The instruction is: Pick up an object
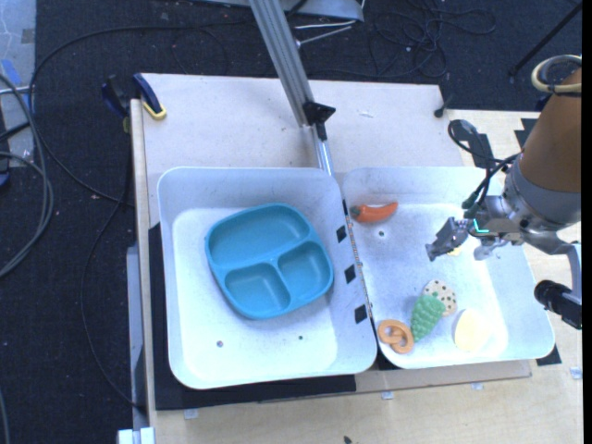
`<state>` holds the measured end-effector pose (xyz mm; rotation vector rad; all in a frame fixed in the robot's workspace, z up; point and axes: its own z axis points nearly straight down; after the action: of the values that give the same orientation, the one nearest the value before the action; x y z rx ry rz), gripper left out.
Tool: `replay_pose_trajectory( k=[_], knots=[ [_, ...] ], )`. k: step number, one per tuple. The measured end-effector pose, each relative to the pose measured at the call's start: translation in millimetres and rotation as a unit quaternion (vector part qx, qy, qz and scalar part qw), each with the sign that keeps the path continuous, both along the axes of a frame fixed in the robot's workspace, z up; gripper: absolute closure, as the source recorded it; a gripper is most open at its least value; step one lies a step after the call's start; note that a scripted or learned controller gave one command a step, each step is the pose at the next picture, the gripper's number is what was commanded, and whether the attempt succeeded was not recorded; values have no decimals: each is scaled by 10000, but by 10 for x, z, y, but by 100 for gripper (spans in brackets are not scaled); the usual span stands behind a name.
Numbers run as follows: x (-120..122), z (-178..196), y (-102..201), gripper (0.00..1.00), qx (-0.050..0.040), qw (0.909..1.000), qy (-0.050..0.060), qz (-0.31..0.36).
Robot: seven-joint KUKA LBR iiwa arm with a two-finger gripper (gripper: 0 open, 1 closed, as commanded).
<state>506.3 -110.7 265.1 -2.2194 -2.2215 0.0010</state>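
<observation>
Hovering in the right bin [518, 248], the hand [448, 240] sits above bare floor, centre-right of frame; whether its grip is wide or narrow I cannot tell; nothing visibly held. Likely targets: orange carrot-like piece [374, 212] upper left of it; green toy [426, 317], pretzel [396, 335], yellow item [471, 329] lower right. Best descend squarely over one isolated piece. Arm cut off at right edge.

This is a robotics lab. A pale worktop [231, 118] stands on dark carpet [74, 248] strewn with loose black cables [55, 155]. An aluminium mast [282, 49] rises from the worktop's middle, clamps [139, 95] grip its far left corner, and a grey-and-orange industrial arm [550, 155] reaches over two white bins [176, 202].
</observation>
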Motion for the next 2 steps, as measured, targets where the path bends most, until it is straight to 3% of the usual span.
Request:
replay_pose_trajectory(
  k=[1, 2],
  knots=[
    [2, 2, 0, 0, -2, 10000, -6, 0],
    [25, -434, 22, 0, 1, 10000, 15, -9]
  ],
)
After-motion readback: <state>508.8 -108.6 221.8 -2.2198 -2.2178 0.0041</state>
